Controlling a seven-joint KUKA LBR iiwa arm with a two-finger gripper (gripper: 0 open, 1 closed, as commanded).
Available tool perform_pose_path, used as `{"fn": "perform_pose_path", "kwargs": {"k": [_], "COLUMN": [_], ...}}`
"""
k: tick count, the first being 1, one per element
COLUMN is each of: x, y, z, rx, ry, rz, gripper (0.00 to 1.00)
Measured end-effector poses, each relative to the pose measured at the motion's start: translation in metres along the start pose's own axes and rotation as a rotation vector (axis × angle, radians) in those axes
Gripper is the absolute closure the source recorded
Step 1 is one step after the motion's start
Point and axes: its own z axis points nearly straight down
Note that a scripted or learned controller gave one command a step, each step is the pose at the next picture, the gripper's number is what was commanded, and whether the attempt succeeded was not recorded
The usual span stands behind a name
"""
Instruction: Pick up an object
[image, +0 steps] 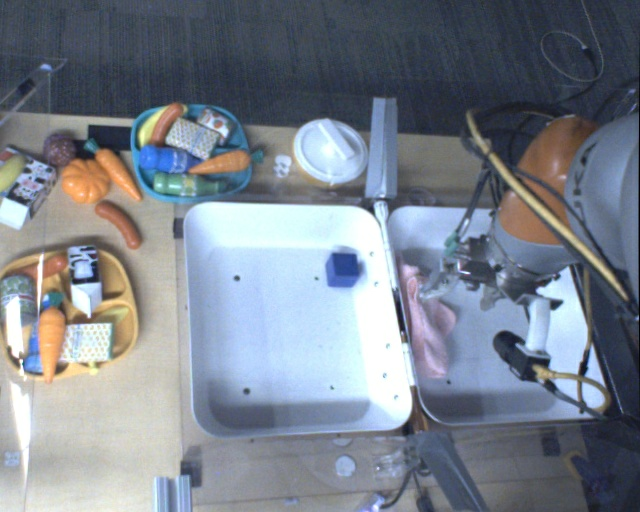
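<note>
Camera view: two white bins side by side on the bench. Left bin (240, 400) holds one blue cube (343, 269) — small, solid mid-blue, squarish with a slightly darker side face, sitting flat on the bin floor near the right wall, toward the far edge, well apart from everything else. Right bin (470, 405) holds a pink cloth (428, 322) — pale pink, crumpled, elongated, lying along the bin's left wall from about mid-length toward the near edge, touching or just beside that wall. Gripper (440, 283) sits over the right bin, just beside the cloth's upper end; whether it touches the cloth — cannot tell, and I cannot tell how the tool is set. Grey arm (600, 190) with orange band comes in from the right, cables looped over it. Off the bins on the bench: white round lid (331, 150) past the left bin's far edge, blue bowl (190, 152) of toy food at far left, yellow plate (70, 315) of toy food at the left edge, loose toy carrot (122, 173) and toy sausage (119, 223) between them.
</note>
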Motion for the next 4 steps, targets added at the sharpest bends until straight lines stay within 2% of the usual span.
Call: {"fn": "perform_pose_path", "kwargs": {"k": [1, 2, 3, 4], "x": [-0.029, -0.074, -0.092, -0.080], "y": [0.040, 0.021, -0.005, -0.034], "z": [0.087, 0.091, 0.061, 0.090], "rx": [-0.011, -0.020, 0.000, -0.026], "ry": [0.000, 0.000, 0.000, -0.006], "rz": [-0.032, -0.167, -0.248, -0.357], "gripper": [0.00, 0.00, 0.00, 0.00]}}
